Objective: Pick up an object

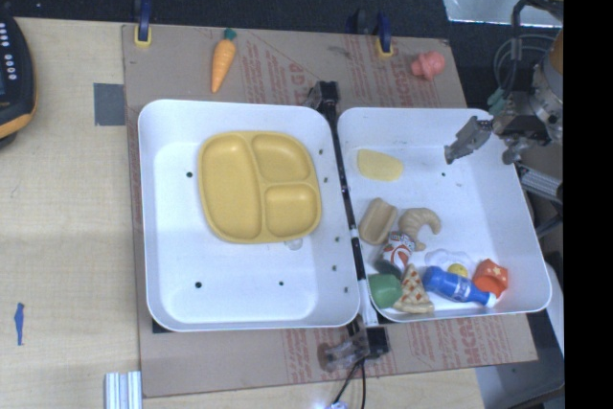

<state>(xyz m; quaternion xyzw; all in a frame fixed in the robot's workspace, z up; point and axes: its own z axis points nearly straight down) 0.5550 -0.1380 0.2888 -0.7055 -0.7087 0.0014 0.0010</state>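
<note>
gripper [466, 142] over right bin [498, 206], fingers look spread, pinching nothing | toys piled at bin's near end, bottle [455, 286] by croissant [421, 223] | risk: pile is tight, fingers may bump neighbours and slip

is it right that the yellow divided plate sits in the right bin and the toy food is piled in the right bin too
Not quite. The camera view shows the yellow divided plate in the left bin, not the right one. The rest holds: the toy food is piled in the right bin.
</note>
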